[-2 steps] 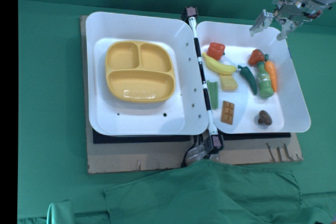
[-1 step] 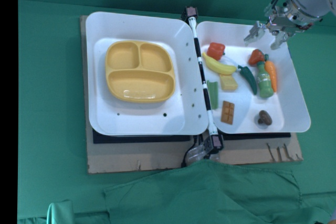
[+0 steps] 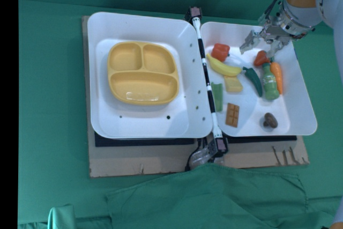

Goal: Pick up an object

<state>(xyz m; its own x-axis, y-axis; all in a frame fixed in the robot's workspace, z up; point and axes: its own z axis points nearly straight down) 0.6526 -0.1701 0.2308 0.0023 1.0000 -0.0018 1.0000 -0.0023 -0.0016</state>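
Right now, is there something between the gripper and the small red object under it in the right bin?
Nothing visible stands between them. The open gripper hangs just above the small red object, with the carrot close beside that object.

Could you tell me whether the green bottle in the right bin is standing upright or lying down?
Lying down. The green bottle rests on its side on the floor of the right bin, beside the carrot.

Even, bright overhead light, soft shadows under the white bins [image 3: 144, 128], mild glare, slightly soft focus throughout.
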